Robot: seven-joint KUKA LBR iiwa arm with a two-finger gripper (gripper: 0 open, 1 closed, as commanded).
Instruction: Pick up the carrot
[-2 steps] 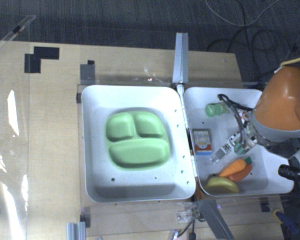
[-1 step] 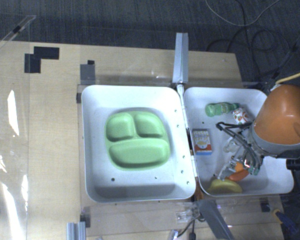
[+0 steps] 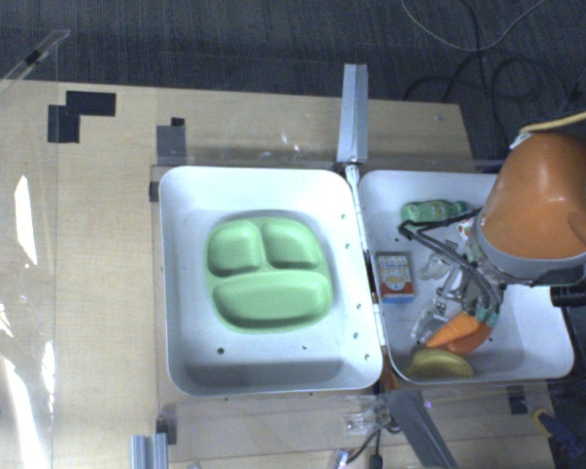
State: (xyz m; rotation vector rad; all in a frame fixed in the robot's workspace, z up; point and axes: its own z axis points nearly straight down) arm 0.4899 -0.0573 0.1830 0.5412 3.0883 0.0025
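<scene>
Lower right of frame, right bin (image 3: 557,355): yellow-green fruit (image 3: 441,362) at near wall, carrot (image 3: 456,332) touching just above it, long axis slanting up-right. Tool (image 3: 456,296) directly over carrot, close above; grip state cannot tell. Small card (image 3: 396,276) to left, green packet (image 3: 433,210) farther back. Left bin holding green tray (image 3: 269,272).

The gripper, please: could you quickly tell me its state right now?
Gripper: low in the right bin, right at the carrot; open or closed cannot be told from this view, nor whether it holds the carrot.
</scene>
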